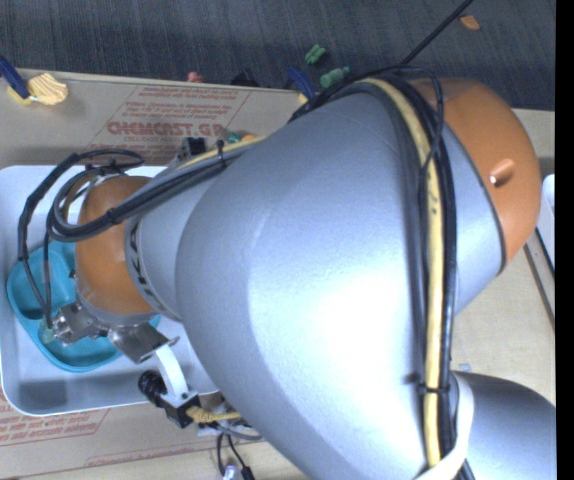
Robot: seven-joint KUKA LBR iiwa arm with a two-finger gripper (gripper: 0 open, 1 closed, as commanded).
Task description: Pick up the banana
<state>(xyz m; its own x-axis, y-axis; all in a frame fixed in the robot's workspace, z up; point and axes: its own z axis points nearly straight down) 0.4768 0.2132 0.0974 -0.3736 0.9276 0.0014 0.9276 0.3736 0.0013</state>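
Observation:
My arm [347, 268] reaches across from the right, and its grey body covers most of the bench. The orange wrist band [112, 258] hangs over the left white bin [7, 368]. Below it the gripper [67, 328] points down into that bin, right at a light blue, bowl-like object [29, 288]. The wrist and its black cables hide whatever lies directly under the gripper and most of the bin floor.
The brown cardboard sheet [167, 108] under the bins shows at the back and along the front left. A yellow and blue clamp [37, 86] sits at its back left corner. Small green bits [322, 63] lie on the dark floor behind the bench.

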